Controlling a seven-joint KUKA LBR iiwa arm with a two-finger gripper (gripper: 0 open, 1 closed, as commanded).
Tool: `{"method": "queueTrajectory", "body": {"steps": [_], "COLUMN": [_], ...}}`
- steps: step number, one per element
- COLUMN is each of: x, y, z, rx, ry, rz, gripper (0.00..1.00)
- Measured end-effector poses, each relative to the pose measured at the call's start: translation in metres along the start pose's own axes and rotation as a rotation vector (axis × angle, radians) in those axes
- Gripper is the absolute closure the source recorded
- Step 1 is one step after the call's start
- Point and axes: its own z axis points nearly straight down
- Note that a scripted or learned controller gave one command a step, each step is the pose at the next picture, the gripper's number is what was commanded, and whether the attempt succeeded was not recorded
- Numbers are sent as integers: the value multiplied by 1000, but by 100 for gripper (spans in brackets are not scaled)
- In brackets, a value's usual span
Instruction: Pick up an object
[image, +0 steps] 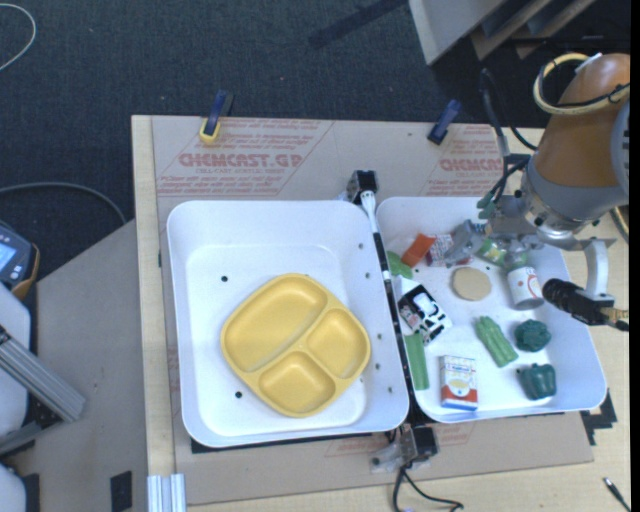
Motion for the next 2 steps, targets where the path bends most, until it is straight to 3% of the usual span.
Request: {"method": "queueTrajectory", "body": {"steps": [1,2], "x": [0,3], "y": [3,-4], "z": [-8,54], "rx": [-14,-8], "ry": [-2,-1], "rz": [-3,-2], "gripper": [0,0]}}
